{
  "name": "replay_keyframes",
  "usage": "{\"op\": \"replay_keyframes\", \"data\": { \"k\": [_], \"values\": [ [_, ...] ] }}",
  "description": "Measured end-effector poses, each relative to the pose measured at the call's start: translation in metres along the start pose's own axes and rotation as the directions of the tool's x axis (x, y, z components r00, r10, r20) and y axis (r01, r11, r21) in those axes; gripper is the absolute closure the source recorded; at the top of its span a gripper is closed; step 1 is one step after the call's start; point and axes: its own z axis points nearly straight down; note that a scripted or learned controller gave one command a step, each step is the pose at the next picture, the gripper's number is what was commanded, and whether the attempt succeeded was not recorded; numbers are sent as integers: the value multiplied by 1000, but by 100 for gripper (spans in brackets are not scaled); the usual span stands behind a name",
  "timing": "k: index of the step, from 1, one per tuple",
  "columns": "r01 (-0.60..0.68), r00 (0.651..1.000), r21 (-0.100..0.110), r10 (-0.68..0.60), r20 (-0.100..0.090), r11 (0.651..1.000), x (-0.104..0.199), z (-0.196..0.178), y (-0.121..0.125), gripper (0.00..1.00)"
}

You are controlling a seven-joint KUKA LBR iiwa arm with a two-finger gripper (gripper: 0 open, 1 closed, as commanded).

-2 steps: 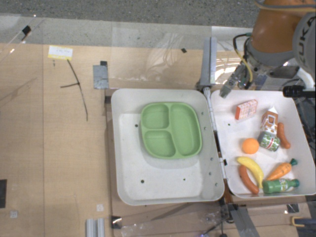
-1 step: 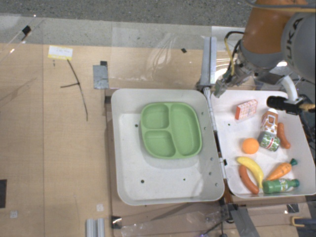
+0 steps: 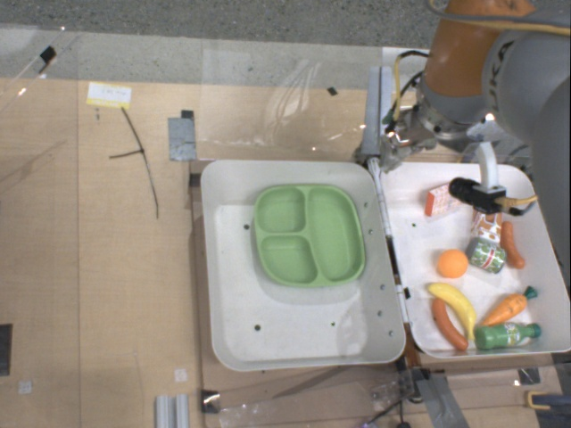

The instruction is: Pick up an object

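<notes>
My gripper hangs under the orange-banded wrist at the back left corner of the right bin, close to the wall between the two bins. Nothing shows in its grasp. The right bin holds a red-and-white carton, an orange ball, a banana, a red sausage, a carrot, a green bottle, a green-and-white can and a second sausage. The carton lies nearest the gripper, to its front right.
The left bin holds a green divided plate in its back half. The bench to the left bears a yellow label and a thin dark wire. The grey arm covers the right bin's back right.
</notes>
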Motion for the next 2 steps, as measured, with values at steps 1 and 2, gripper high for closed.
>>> {"op": "replay_keyframes", "data": {
  "k": [1, 2],
  "values": [
    [292, 957, 0, -292, 1, 957, -74, 18, -43, 100],
    [140, 990, 0, -140, -1, 990, -10, 18, -42, 100]
  ]
}}
